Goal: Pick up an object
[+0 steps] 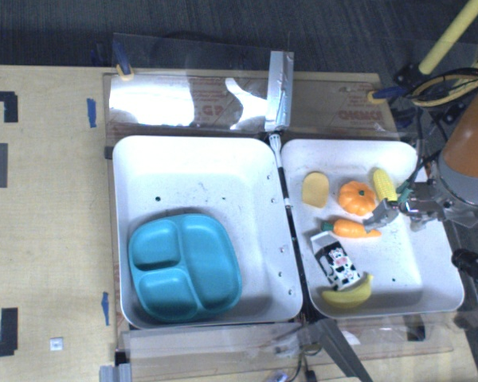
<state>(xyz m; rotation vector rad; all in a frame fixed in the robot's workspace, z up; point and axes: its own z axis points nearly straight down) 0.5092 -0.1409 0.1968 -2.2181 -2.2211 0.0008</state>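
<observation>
Gripper (385, 212) low in right bin (442, 281), finger state impossible to tell, tips beside pumpkin (356, 197) and carrot (350, 228), corn (383, 183) just behind, yellow piece (315, 189) left, cow (338, 265) and banana (346, 293) nearer front, blue tray (184, 270) in left bin (143, 165).

Left white bin (143, 161): far half free; blue divided plastic tray (185, 270) near.
Right white bin (430, 281): toys crowd centre; near-right floor free.

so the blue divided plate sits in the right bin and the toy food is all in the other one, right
Not quite: the camera view shows the blue divided plate in the left bin, not the right. The toy food, such as the pumpkin, lies in the right bin.
</observation>
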